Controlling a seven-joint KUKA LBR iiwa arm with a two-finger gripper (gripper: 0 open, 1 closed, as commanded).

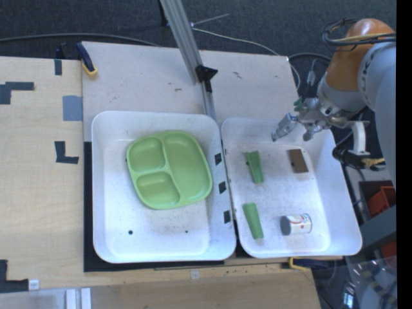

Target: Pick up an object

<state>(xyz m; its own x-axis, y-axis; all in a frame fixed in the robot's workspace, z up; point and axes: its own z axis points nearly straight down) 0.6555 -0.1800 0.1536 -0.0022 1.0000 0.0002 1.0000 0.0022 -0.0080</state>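
Fingers (283,129) of the gripper (296,131) are spread apart with nothing between them. They hang over the far part of the right bin (335,172), near its back wall. The gripper sits at the end of the grey arm (380,76), which comes in from the right with its orange band (351,50) above the wrist.

Just below the gripper lies a small brown block (297,160) — close by, but not touched. Beside it, toward the middle of the bench, lies a green stick (255,167). A second green stick (253,220) lies nearer the front, and next to that a little can (295,224) rests on its side.

Over in the left bin (106,192) sits a green plate (169,169) with three sections — well apart from the gripper.
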